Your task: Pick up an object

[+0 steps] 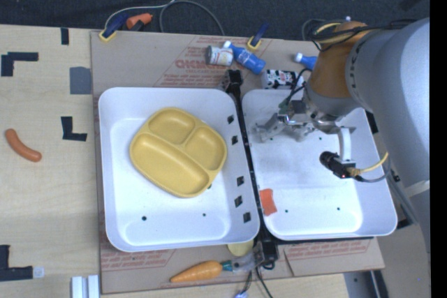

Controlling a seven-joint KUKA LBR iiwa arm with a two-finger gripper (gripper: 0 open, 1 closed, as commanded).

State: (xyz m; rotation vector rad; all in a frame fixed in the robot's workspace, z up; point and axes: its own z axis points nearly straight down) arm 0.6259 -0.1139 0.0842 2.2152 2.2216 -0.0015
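I see a yellow plate [179,151] in the left bin [112,171], and the gripper [274,128] hovering open over the right bin's [314,220] far left corner.

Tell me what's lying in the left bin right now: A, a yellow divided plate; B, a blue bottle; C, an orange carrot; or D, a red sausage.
A: the yellow divided plate lies inside the left bin, while the carrot, blue bottle and sausage all lie outside it.
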